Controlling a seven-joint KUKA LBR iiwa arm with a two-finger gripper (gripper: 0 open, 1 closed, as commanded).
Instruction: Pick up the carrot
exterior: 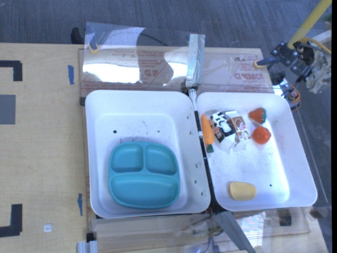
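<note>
Camera view looks down at a slant on two shallow white bins side by side on a wooden bench (42, 141). One of them, the left bin (100, 109), holds a single teal divided plate (143, 175) with three compartments, two small ones at the far side and one long one at the near side; it sits toward the near edge of that bin. The other, the right bin (295, 178), holds five loose things. One carrot (207, 130) lies lengthwise against the bin's left wall, just beside the divider between the bins, orange with a small green end pointing toward the near side. Just to its right sits one small carton (227, 125) printed in black, white and brown, touching or nearly touching the carrot. Farther right are two red-orange pieces: one strawberry (257, 115) with a green top near the far wall, and one round tomato (261, 135) just in front of it. One pale yellow block (242, 191) lies alone toward the near edge, well apart from the rest. Clear plastic sheeting (137, 57) stands behind both bins. At the upper right corner, beyond the right bin, a dark gripper (295, 54) with cables hangs over the floor, well apart from the carrot; whether its claw is apart or together cannot be told, and nothing is seen in it.
</note>
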